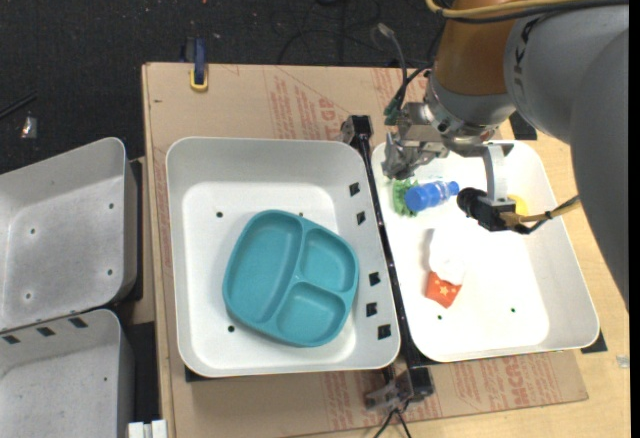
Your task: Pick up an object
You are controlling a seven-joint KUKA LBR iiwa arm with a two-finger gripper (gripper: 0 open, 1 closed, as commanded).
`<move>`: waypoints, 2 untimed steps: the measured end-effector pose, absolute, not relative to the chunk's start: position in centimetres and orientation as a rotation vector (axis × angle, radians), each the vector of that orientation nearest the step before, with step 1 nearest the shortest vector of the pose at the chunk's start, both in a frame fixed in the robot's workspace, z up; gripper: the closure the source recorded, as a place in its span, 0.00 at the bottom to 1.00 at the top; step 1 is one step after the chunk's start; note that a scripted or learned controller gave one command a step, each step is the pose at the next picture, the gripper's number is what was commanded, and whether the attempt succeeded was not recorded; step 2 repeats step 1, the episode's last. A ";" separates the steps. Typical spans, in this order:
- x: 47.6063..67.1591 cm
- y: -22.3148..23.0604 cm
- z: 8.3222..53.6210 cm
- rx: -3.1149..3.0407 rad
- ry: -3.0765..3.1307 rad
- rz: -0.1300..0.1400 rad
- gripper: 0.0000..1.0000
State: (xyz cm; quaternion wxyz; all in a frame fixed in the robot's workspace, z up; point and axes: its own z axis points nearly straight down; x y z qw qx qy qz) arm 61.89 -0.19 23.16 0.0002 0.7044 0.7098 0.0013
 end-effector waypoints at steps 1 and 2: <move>62.1 5.9 23.6 2.212 2.231 0.004 1.00; 62.1 5.9 23.6 2.212 2.231 0.004 1.00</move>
